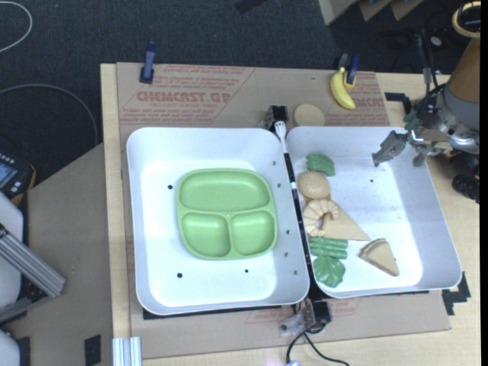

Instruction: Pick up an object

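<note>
While the claw [399, 148] hovers open & empty at upper right of the right bin [427, 227], the bread wedge [380, 256] lies lower right, apart from other toys. Prob light, stiff plastic; grip across its narrow sides.

A dark blue carpet floor [114, 21] fills the top of the frame. A thin white cable [23, 10] loops in the upper left. The wooden counter [110, 204] sits in the middle, covered by brown cardboard [198, 94]. A silver metal bar [30, 269] lies at lower left.
</note>
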`<state>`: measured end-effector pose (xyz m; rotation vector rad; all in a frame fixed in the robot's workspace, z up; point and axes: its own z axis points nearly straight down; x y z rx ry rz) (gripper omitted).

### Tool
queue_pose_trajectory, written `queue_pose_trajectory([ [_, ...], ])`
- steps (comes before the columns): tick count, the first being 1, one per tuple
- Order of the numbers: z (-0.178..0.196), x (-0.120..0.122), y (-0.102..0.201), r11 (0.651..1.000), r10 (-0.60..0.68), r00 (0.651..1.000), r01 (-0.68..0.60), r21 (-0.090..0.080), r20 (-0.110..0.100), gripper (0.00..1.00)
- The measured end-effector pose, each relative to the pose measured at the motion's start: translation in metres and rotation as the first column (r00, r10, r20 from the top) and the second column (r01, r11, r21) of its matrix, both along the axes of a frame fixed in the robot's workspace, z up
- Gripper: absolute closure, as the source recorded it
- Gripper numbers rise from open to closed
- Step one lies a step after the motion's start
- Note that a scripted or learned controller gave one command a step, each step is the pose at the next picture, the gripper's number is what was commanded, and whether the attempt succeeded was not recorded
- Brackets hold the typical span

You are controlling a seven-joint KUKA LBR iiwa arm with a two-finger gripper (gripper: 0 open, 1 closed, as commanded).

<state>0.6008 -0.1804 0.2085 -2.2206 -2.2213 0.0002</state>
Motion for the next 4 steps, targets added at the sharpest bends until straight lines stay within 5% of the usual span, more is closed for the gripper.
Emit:
queue_pose_trajectory([
  [1, -0.029, -0.092, 0.073, 1.000, 0.002, 1.000, -0.002, 0.005, -0.009, 0.00],
  [2, -0.125, -0.121, 0.075, 1.000, -0.004, 1.000, 0.004, 0.003, 0.003, 0.00],
  [3, -0.109, -0.118, 0.075, 1.000, -0.001, 1.000, 0.001, -0.001, 0.014, 1.00],
  [4, -0.100, -0.117, 0.075, 1.000, -0.002, 1.000, 0.002, -0.001, 0.015, 1.00],
])
